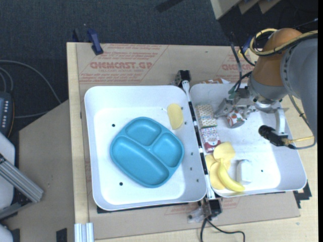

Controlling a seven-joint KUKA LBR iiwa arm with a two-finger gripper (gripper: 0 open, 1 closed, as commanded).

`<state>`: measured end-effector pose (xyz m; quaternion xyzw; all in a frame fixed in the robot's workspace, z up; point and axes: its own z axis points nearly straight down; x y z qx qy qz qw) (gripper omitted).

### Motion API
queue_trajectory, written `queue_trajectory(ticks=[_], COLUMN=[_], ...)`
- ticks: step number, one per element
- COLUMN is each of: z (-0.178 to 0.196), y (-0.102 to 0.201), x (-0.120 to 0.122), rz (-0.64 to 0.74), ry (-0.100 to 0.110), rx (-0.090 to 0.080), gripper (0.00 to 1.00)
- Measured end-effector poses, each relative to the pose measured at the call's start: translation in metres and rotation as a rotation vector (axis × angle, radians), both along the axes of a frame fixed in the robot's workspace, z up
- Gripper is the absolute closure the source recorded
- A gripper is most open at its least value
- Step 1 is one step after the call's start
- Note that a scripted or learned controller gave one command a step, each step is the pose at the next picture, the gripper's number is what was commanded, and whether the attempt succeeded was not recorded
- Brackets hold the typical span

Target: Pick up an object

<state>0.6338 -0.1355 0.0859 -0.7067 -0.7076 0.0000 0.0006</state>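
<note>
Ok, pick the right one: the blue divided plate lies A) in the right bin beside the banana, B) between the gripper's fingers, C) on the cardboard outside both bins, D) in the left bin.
D: the blue divided plate lies flat on the floor of the left bin, while the banana is in the right bin.

Dark blue-grey carpet floor (126,14); brown cardboard-topped bench (131,64); black cables (30,79) at left.

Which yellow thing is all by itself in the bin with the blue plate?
The small pale yellow piece, beside the blue plate in the left bin. The other yellow things, the bananas, lie in the right bin.
</note>
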Motion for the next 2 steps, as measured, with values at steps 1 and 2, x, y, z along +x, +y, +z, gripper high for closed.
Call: queue_trajectory(ticks=[1,2], z=[0.01,0.099], y=[0.0,0.069], x=[0.001,-0.061], rz=[0.001,0.0], ry=[-0.002,-0.001], rx=[-0.001,0.0], gripper=[1.0,1.0])
